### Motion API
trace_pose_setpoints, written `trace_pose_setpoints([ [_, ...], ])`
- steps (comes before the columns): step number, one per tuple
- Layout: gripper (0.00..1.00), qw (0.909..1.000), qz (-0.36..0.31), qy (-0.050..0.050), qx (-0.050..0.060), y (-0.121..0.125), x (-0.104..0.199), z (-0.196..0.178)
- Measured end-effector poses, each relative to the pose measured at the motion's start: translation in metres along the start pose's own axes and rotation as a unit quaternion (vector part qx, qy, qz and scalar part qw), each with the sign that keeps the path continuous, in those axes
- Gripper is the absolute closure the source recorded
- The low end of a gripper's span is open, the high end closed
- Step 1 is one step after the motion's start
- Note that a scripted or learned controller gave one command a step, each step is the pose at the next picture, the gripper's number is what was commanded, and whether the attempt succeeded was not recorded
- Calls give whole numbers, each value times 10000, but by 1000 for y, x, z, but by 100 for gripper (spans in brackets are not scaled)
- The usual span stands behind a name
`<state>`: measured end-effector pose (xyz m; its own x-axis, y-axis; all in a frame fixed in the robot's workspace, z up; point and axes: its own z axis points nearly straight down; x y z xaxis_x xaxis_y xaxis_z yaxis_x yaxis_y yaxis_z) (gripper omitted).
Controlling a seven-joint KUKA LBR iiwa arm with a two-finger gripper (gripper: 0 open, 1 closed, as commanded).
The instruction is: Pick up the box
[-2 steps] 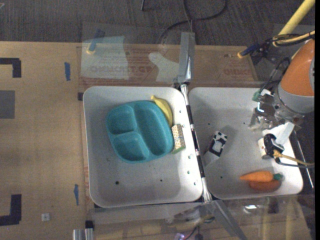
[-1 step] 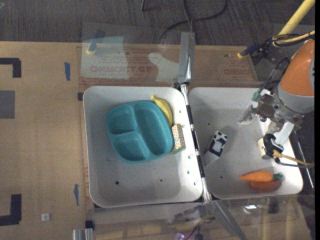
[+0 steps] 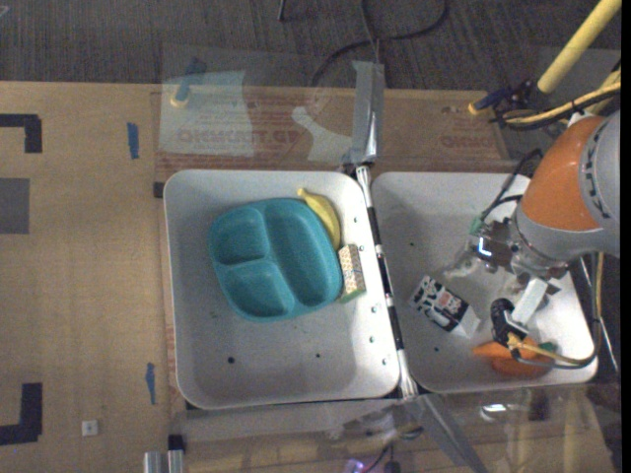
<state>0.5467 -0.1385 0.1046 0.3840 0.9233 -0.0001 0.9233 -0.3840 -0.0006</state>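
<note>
A small black-and-white box (image 3: 441, 304) lies flat in the right bin (image 3: 414, 215), near its middle. My gripper (image 3: 498, 286) hangs just to the right of it, below the arm's orange band (image 3: 562, 187), close to the box's right end. The view does not show the box inside the gripper. A second small, tan patterned box (image 3: 351, 270) lies in the left bin (image 3: 197, 343), against the right rim of a teal plate.
The teal divided plate (image 3: 274, 258) fills the upper middle of the left bin, with a banana (image 3: 323, 212) at its top right edge. An orange object (image 3: 513, 359) lies at the right bin's front, under yellow and black cables (image 3: 552, 355).
</note>
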Motion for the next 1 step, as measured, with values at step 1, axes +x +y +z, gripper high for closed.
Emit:
trace_pose_setpoints([
  [1,0,9865,1637,-6,1,23,11,-77],
])
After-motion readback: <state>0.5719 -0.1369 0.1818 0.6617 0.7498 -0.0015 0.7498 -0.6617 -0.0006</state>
